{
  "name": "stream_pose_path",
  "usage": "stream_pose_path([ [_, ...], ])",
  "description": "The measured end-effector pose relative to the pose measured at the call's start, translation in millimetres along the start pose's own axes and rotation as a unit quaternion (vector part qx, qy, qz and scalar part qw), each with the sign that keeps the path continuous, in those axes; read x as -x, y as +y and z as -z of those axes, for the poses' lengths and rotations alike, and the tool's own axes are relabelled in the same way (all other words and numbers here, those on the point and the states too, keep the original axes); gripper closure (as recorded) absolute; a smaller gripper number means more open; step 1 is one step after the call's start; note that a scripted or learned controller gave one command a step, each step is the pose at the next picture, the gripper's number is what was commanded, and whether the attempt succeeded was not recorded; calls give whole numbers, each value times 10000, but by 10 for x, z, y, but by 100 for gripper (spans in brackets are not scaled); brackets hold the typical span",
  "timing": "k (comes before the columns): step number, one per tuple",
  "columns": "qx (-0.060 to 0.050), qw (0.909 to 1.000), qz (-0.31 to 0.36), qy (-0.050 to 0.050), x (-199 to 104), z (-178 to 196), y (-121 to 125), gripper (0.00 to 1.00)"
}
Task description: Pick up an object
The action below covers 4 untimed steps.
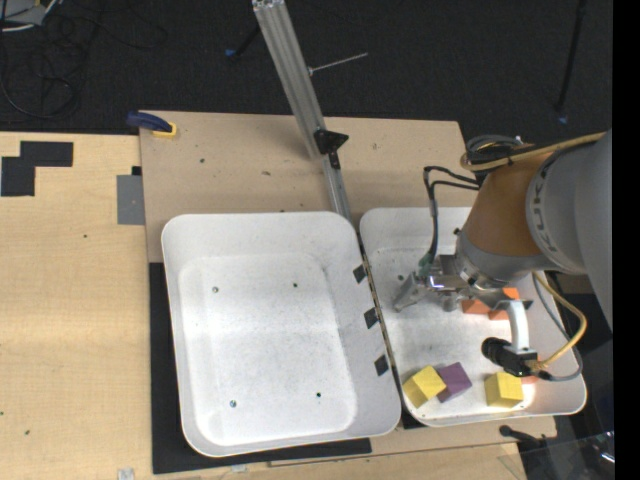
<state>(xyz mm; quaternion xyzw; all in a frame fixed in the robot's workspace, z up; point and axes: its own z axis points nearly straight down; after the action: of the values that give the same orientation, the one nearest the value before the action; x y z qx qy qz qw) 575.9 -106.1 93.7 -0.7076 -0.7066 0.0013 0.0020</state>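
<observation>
My gripper (408, 294) reaches in from the right and hangs low over the middle of the right bin (395, 230), its metal fingers pointing left. Nothing shows between the fingers. A yellow block (422, 385) and a purple block (454, 378) lie side by side near the bin's front edge. Another yellow block (504, 389) sits at the front right corner. An orange block (487, 308) peeks out from under the wrist, partly hidden by the arm.
The left bin (190, 268) lies beside the right one, with black clips along the shared rim. A slanted aluminium bar (296, 78) rises behind the bins. The arm's grey body and cables cover the right bin's far right side.
</observation>
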Motion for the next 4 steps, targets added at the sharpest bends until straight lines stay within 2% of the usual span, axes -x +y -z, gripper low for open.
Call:
stream_pose_path([
  [1, 0, 10000, -45, 1, 27, 113, -4, 100],
  [2, 32, 10000, -34, -4, -7, 632, -90, 100],
  [4, 46, 10000, 10, -10, 0, 1885, -59, 100],
])
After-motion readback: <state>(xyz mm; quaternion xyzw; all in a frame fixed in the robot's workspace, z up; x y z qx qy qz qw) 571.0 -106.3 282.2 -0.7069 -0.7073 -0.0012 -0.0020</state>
